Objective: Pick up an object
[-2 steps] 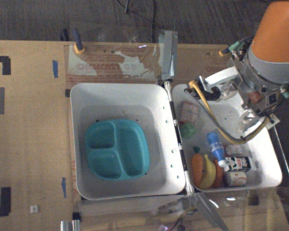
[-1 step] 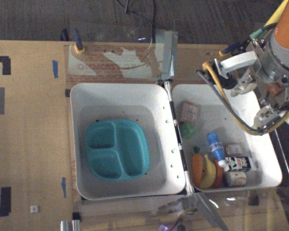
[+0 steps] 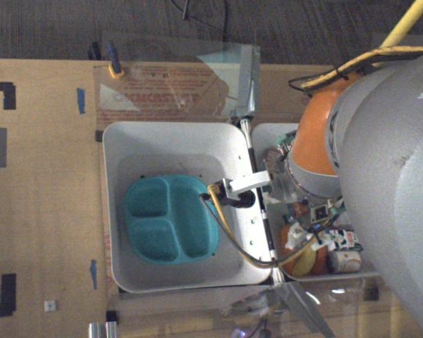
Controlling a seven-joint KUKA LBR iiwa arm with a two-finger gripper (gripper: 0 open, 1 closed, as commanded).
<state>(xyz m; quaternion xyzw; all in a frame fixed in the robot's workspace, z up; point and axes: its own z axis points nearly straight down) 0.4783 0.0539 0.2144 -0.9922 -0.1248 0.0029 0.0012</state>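
Camera view. End effector (image 3: 301, 197) sits low over the right bin (image 3: 266, 138), near that bin's left wall, and is mostly hidden under the wrist. Spread or pressed together: cannot tell. No obj. seen held, and contact w/ bin contents cannot be judged. Arm (image 3: 388, 174) is grey w/ an orange band (image 3: 316, 136), enters from the right and covers most of the right bin.

Surface: counter (image 3: 42, 210) is tan and flat. It has black corner marks (image 3: 1, 96) at the left edge and short strips of blue tape (image 3: 80, 101). A clear panel (image 3: 176, 83) lies at the far side of the left bin (image 3: 162, 143), partly over the counter. Both bins are white and shallow, side by side, rims touching or nearly so.

Room: dark floor (image 3: 70, 13) beyond the counter, w/ thin black cables (image 3: 190, 2) on it.

Objs.:
- Teal tray (image 3: 169, 220), three compartments, lies flat in the left bin, toward its near-left part, apart from the end effector.
- Right bin, near end: a red-and-white can (image 3: 345, 260), a yellow-orange item (image 3: 303, 259) just beside it, and a small white pack (image 3: 342, 238) above the can. All are crowded together and partly hidden by the arm, approx. below the end effector in the frame.
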